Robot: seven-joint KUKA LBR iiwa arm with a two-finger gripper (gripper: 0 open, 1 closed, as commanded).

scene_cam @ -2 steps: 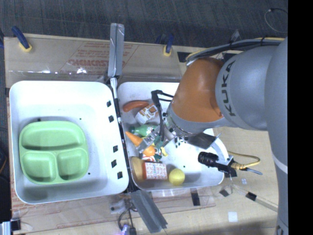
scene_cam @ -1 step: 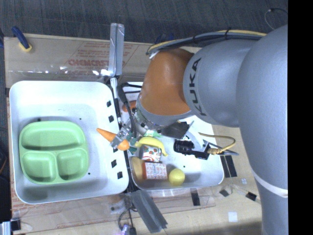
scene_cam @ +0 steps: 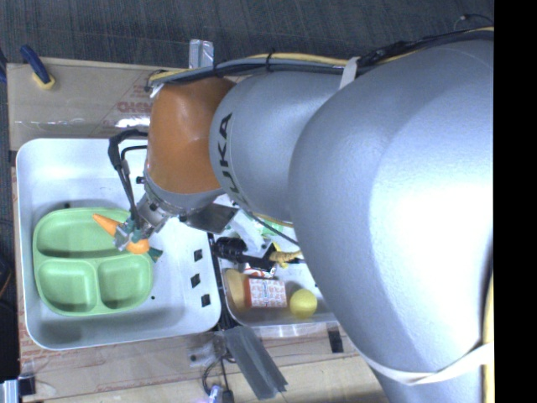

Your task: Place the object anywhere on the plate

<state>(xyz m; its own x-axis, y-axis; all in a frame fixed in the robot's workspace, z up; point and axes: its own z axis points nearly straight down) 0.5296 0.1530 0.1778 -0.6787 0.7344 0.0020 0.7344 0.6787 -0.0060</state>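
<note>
You saw the gripper [scene_cam: 132, 235] closed around the carrot [scene_cam: 112, 225] (light, hard, a bit slippery) by its thick end, over the green plate [scene_cam: 80, 263] at lower left.

Arm [scene_cam: 352, 183] hiding most of the right bin [scene_cam: 277, 330] and its contents, bottle [scene_cam: 256, 292] partly covered, carrot [scene_cam: 117, 227] partly behind the gripper [scene_cam: 134, 235], left bin [scene_cam: 50, 162] far corner under the wrist, blue clip [scene_cam: 35, 64] too small to identify
</note>
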